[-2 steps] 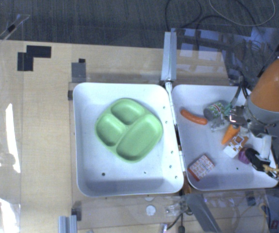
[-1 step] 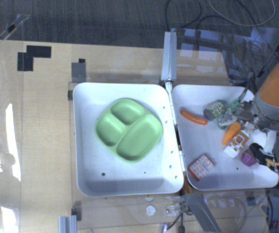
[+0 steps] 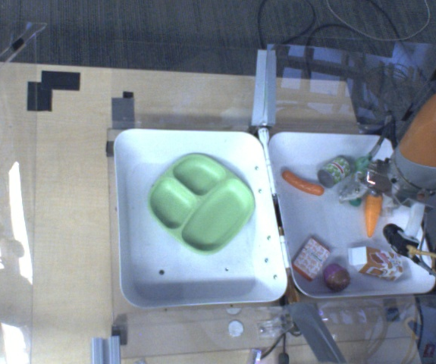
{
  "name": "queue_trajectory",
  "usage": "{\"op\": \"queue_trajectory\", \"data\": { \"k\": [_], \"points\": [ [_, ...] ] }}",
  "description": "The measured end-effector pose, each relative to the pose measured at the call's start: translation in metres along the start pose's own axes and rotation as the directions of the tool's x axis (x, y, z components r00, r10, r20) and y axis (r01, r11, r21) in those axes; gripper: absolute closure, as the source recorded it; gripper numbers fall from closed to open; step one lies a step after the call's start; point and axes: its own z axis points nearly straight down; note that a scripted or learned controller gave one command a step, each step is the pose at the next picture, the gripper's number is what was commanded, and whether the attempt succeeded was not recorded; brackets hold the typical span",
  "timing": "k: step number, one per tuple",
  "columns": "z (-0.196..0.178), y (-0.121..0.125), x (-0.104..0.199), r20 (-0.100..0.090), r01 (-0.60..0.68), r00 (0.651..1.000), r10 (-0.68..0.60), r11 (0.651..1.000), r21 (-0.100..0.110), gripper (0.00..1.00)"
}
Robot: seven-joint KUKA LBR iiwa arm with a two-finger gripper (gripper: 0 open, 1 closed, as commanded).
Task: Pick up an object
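The end effector (image 3: 371, 182), grip state unclear, hovers by the carrot (image 3: 372, 213), likely light, stiff and slippery; grasp mid-length.

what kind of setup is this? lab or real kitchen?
Most likely a robot lab pick cell: two white bins on a wooden bench, toy food like the carrot and green divided plate, loose cables behind.

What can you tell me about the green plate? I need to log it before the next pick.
The green plate is a rounded, matte, plastic-looking dish with three recessed compartments, one smaller toward the far side and two larger. It lies flat and face-up, turned at a slant, in the middle of the left bin, touching nothing else.
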Motion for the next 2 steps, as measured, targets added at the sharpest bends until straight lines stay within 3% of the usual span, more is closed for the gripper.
{"op": "queue_trajectory", "data": {
  "k": [1,2],
  "points": [
    [-0.009,0.0,-0.002,0.005,0.003,1.0,-0.003,1.0,0.001,1.0],
    [-0.095,-0.026,0.025,0.006,0.05,0.999,-0.05,0.999,0.006,1.0]
  ]
}}
